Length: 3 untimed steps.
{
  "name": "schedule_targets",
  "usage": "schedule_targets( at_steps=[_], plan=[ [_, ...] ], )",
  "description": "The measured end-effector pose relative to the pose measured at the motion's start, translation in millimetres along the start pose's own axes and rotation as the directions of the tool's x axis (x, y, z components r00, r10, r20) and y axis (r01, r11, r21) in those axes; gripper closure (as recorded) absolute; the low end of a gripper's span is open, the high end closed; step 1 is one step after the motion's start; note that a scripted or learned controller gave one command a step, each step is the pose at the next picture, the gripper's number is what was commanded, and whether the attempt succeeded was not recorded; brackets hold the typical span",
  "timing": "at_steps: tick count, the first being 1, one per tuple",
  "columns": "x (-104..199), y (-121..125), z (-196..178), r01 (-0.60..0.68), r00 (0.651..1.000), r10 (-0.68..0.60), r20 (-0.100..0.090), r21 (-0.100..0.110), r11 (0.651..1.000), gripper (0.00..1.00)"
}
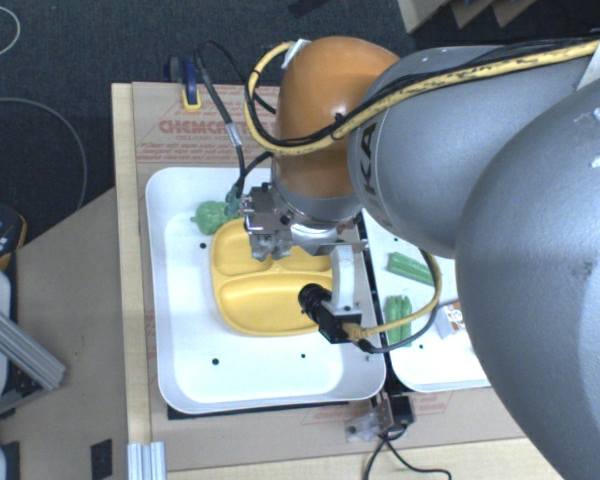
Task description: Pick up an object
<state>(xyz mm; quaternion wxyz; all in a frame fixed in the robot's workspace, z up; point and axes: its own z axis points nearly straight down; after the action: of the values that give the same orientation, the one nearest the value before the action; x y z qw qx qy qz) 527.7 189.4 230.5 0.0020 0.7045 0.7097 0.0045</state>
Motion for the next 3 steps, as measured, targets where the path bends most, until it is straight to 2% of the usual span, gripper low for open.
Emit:
schedule_targets(
  at_steps=[1,2,3],
  plan=[
    [-28.2,-40.7,-21.2,-0.009,1.0,0.009,0.003,0.014,1.0,1.0],
    [-79.1,13.7,18.1,-0.014,1.0,0.014,0.006,0.01,1.0,1.0],
    [-45.5,-50.7,-58.2,-0.003,1.0,0.003,0.001,0.006,1.0,1.0]
  ],
)
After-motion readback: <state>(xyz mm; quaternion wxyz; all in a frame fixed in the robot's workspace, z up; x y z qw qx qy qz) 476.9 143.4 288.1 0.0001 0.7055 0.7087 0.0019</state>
